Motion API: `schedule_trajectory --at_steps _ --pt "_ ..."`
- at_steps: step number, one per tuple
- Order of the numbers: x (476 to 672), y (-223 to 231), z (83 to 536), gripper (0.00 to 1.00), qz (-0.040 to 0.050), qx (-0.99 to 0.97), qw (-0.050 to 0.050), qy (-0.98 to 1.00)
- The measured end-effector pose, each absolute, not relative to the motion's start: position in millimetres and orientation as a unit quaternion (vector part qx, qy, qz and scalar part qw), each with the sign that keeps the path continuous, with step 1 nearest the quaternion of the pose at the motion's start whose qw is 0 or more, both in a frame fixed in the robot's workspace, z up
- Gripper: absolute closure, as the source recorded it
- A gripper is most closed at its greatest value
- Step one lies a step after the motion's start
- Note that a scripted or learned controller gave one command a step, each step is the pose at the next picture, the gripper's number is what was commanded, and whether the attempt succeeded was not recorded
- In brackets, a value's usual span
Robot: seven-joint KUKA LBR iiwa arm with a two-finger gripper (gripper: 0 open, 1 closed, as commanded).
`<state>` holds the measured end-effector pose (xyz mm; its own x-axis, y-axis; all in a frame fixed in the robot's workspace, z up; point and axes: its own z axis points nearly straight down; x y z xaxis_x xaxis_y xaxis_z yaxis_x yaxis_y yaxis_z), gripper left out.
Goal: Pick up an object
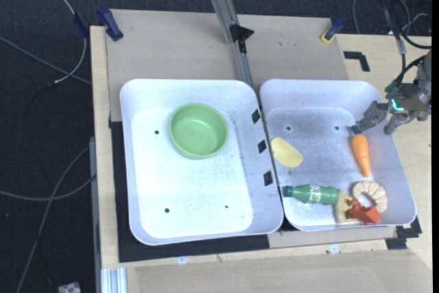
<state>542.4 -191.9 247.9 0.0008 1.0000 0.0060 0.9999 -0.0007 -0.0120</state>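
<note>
Gripper: we see the grey two-finger gripper (381,121) at the right bin's upper right rim, its dark fingers spread apart with nothing between them.
Carrot: the smooth orange tapered plastic carrot (361,153) lies in the right bin just below the gripper, its green-tipped end up near the left finger, its point toward the bin's front; we cannot tell whether finger and carrot touch.
Bowl: a round pale green plastic bowl (198,130) sits upright in the left bin's upper half, glossy and hollow.
Yellow piece: a smooth, rounded pale yellow object (287,152) rests near the right bin's left wall.
Bottle: a small green plastic bottle with a white label (312,194) lies on its side, cap toward the left, near the front wall.
Ring: a cream ribbed ring-shaped toy (370,194) lies in the front right corner, with a red blocky piece (363,214) touching its lower edge.
Bins: the left shallow white bin (140,168) and the right shallow white bin (322,96) have rounded corners and floors speckled dark grey.
Bench: we see a flat tan board bench (178,44) beneath.
</note>
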Motion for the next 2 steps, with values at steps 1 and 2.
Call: schedule_trajectory --at_steps 1,2 --pt "543.8 -192.0 251.7 0.0 0.0 -0.707 0.003 -0.707" --pt "546.6 -185.3 206.6 0.0 0.002 -0.707 0.007 -0.707"
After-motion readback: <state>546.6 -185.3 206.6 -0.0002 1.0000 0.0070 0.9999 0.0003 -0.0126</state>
